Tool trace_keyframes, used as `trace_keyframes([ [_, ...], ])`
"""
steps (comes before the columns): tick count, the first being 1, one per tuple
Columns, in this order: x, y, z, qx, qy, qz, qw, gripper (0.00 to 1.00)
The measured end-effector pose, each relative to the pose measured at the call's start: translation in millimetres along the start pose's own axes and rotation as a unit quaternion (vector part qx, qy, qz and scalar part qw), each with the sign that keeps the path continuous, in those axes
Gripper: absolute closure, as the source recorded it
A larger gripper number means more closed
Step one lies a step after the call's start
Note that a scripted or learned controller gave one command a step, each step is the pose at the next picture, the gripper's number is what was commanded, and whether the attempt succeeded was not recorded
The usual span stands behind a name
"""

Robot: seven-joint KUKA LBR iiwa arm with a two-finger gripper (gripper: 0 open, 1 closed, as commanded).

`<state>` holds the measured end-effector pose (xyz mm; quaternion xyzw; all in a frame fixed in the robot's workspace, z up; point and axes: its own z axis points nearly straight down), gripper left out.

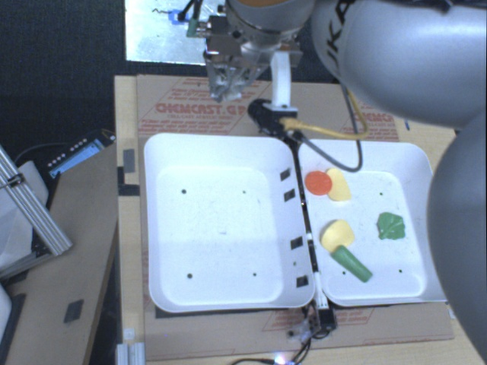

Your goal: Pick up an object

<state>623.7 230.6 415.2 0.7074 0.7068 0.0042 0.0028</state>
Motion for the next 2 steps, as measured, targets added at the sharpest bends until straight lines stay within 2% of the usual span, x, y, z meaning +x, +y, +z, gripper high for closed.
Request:
trace_keyframes([
  [1, 3.7, 19.6, -15.8, 0.002, 0.000, -0.002, 1.0000, 1.00],
  [2, 3.3, 8.1, -15.7, 0.004, -0.001, -0.002, 1.0000, 1.00],
])
